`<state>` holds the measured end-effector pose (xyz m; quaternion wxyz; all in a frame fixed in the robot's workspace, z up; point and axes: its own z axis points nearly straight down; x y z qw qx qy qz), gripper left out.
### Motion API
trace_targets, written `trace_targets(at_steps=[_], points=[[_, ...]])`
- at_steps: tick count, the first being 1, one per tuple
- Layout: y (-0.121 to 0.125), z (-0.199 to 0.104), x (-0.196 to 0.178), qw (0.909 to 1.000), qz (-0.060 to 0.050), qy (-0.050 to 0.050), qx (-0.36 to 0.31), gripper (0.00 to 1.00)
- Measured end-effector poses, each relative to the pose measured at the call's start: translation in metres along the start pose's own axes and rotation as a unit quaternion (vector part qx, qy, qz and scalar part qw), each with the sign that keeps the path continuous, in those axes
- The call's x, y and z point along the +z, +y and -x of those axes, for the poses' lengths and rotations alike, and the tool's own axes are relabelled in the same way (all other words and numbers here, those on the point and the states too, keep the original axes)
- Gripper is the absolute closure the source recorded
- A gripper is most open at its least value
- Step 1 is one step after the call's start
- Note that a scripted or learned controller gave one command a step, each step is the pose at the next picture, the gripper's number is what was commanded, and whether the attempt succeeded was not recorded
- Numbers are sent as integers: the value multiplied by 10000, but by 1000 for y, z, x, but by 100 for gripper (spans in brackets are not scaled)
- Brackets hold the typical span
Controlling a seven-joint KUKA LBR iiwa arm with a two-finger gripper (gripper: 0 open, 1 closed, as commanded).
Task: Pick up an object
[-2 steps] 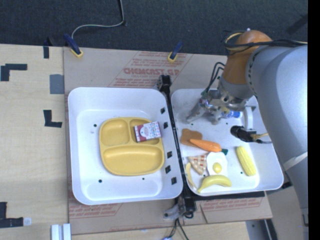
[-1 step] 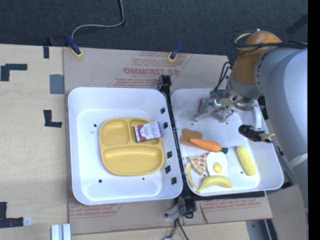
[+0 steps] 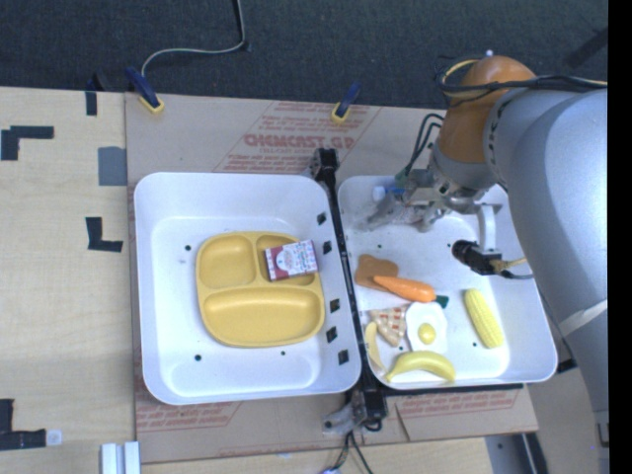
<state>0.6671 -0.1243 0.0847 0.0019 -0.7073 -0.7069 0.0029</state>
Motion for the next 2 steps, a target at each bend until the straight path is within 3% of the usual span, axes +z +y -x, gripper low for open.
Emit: trace_targets(at_steps=[1, 2], points=[[0, 27, 0, 10000, -7, 17, -2, 0], [0, -16, 0, 10000, 3, 5, -2, 0]])
